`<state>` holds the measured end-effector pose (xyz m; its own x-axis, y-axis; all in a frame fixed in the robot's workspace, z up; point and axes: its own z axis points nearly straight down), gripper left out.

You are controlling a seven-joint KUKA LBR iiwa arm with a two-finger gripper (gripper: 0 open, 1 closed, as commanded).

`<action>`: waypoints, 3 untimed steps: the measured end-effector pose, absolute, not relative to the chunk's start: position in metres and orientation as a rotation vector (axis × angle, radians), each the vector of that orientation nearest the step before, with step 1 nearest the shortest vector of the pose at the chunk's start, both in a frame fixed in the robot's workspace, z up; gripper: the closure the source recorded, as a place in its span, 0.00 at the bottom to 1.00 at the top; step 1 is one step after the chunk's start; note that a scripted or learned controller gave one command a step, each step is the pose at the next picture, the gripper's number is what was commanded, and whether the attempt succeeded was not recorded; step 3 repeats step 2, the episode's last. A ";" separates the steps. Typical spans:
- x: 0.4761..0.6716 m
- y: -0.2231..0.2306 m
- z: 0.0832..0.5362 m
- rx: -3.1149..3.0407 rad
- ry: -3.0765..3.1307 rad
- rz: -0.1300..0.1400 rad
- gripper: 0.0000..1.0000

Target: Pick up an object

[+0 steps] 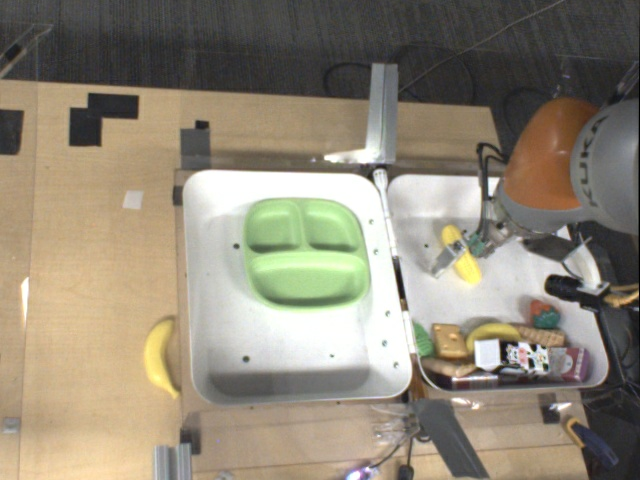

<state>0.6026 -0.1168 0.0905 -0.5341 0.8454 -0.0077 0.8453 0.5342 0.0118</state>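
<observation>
My gripper (462, 252) is low in the right bin (420, 203), reaching in from the right under the grey wrist with its orange band (540, 163). A small yellow object (464, 264) lies on the bin floor right at the gripper's tip, touching or nearly touching it. Along the bin's front wall lies a pile: a yellow banana-shaped piece (495, 330), a tan cracker-like piece (450, 341), a small black-and-white box (522, 356) and a red and teal piece (545, 315).
The left bin (215, 298) holds a green divided plate (305, 251). A yellow banana (160, 356) lies on the wooden bench left of that bin. A metal post (383, 113) stands behind the seam between the bins. Cables run at the right.
</observation>
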 end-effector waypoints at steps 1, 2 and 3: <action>0.605 -0.115 0.103 1.506 2.735 0.020 1.00; 0.619 -0.087 0.206 1.748 2.602 0.007 1.00; 0.619 -0.087 0.206 1.748 2.602 0.007 1.00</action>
